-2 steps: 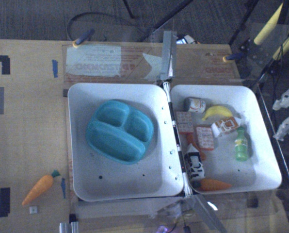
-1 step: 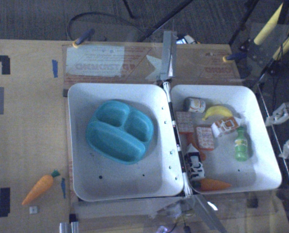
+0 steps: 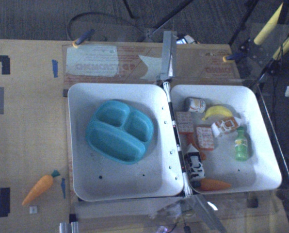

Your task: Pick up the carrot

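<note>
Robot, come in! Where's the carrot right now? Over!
One carrot lies at the near edge of the right bin, beside a black-and-white carton. Second carrot on the bench, left of the bins. Neither gripped.

I read the blue tray (image 3: pixel 119 131) as smooth, slightly glossy plastic, lying in a matt white plastic bin (image 3: pixel 81 178). Left of that bin, the bench (image 3: pixel 23 130) looks like pale matt wood; behind it, cardboard (image 3: pixel 130 62), dull brown.
</note>
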